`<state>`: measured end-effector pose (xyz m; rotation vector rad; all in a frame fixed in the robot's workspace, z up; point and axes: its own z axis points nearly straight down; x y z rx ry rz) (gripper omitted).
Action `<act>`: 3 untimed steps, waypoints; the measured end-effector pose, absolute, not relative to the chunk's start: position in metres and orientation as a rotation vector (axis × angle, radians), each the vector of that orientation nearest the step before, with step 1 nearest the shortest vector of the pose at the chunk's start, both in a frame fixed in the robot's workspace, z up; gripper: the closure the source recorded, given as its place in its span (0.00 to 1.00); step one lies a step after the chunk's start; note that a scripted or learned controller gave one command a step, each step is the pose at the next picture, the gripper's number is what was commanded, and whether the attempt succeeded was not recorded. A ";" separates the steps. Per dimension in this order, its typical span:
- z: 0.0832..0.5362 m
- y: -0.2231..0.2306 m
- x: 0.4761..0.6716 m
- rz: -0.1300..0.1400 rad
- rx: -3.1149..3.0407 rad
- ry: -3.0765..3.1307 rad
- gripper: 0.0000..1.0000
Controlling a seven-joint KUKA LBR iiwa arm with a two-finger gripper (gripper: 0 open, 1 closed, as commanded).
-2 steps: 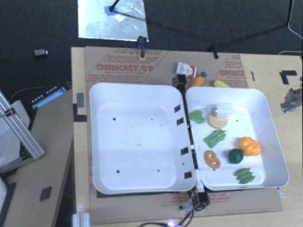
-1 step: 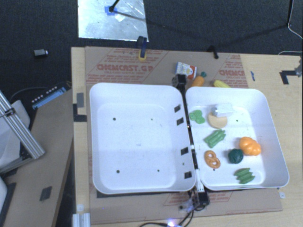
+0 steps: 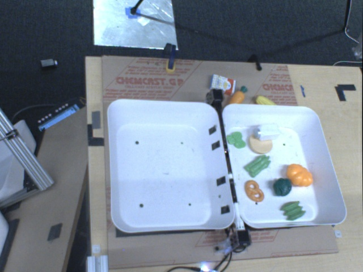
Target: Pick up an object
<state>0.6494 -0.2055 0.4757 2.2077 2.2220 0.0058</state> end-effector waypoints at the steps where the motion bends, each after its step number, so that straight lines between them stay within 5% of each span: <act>1: 0.485 -0.206 0.669 0.003 2.211 2.224 1.00; 3: 0.510 -0.206 0.669 0.002 2.213 2.223 1.00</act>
